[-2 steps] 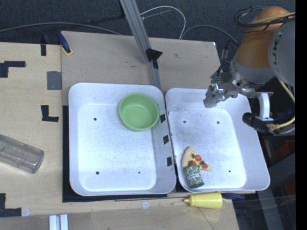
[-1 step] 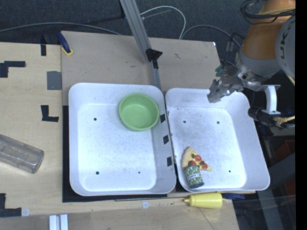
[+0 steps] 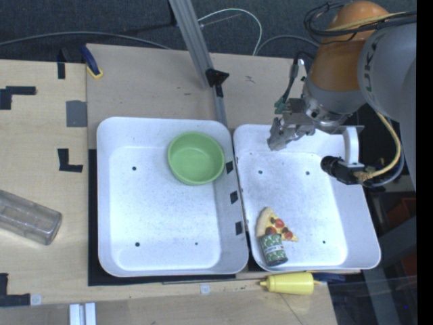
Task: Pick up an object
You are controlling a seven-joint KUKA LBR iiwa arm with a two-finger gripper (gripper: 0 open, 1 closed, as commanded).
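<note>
Currently the tool hovers over the right bin's far edge; finger state indeterminate; nothing lifted, pick pending.

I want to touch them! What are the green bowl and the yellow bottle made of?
The green bowl looks like plastic: one even colour, smooth and matte. The yellow bottle looks like soft plastic, slightly shiny, with a nozzle tip. Neither can be told for sure.
</note>
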